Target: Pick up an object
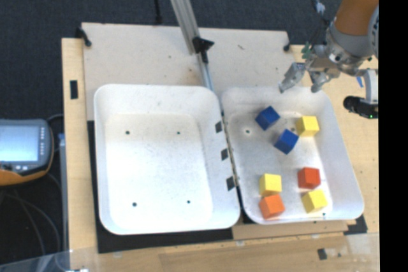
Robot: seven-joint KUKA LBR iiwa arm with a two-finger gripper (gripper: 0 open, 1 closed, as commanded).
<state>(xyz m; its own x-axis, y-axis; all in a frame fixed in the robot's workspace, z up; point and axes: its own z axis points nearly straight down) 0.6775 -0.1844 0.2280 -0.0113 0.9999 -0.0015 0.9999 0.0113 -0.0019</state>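
Several small cubes lie in the right bin [341, 162]: two blue cubes [268, 117] [286, 141] toward the back, a yellow cube [307, 126] beside them, and a red cube [308, 178], two more yellow cubes [270, 184] [314, 200] and an orange cube [271, 206] near the front. My gripper [304, 81] hangs over the bin's back rim, above and behind the cubes. Its two fingers are spread apart with nothing between them.
The left bin [159, 156] sits beside the right one. A slanted aluminium post [182, 3] rises from the bench behind the bins. A grey device [22, 143] sits off the bench at the far left.
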